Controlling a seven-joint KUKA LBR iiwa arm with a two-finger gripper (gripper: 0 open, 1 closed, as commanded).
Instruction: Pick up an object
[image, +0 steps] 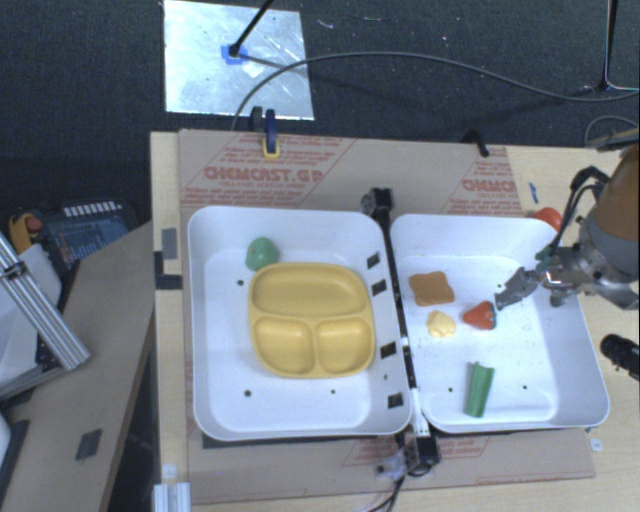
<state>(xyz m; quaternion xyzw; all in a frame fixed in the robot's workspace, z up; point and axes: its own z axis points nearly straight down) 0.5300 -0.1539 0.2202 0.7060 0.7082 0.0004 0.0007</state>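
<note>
Claw (512, 290) of mine hangs low over the right bin (500, 412), toward its three o'clock side, with the tips aimed toward nine o'clock. Whether those tips are apart or together I cannot tell; they are dark and small against the white floor. My arm (615, 235) comes in from three o'clock, bent down at the wrist, the grey body tilted so the claw slopes toward the bin's middle.

Just beside my claw, on its eight o'clock side, lies a red piece (480, 316); I cannot tell whether we touch, and nothing shows gripped. At nine o'clock from the red piece sits a small pale yellow lump (440, 323), and above that, toward twelve o'clock, a flat brown slice (431, 288). A green stick (478, 389) lies near the bin's six o'clock edge, well apart from my claw.

On the counter (330, 165), the left bin (215, 400) holds a yellow divided tray (310, 318) at its centre, with a round green thing (262, 252) touching the tray's eleven o'clock corner.
</note>
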